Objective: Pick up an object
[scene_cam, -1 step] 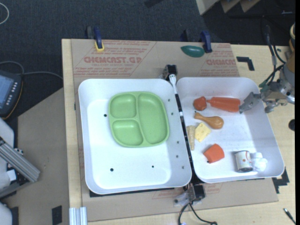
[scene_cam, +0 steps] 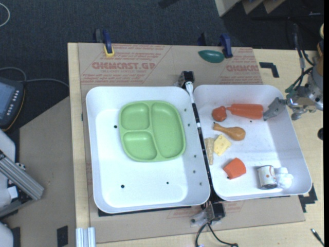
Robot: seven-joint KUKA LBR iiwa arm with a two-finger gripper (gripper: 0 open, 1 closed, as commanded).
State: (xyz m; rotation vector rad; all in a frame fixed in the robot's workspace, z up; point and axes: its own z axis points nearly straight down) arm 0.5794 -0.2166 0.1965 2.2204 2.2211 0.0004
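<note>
Camera view caught gripper [scene_cam: 275, 110] at right bin's [scene_cam: 300, 153] far right rim, just beside carrot [scene_cam: 247, 110]. Could not tell fingers' spread or any hold. Judged carrot nearest target: best lined up across its narrow width, lowered clear of bin wall, closed mid-length, away from orange ball [scene_cam: 219, 113].

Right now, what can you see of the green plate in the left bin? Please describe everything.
The green plate is a pale green tray with rounded corners and three compartments: two smaller ones on the left, one long one on the right. It looks like matte plastic. It lies flat in the left bin's upper middle, slightly turned, with nothing in it and nothing touching it.
</note>
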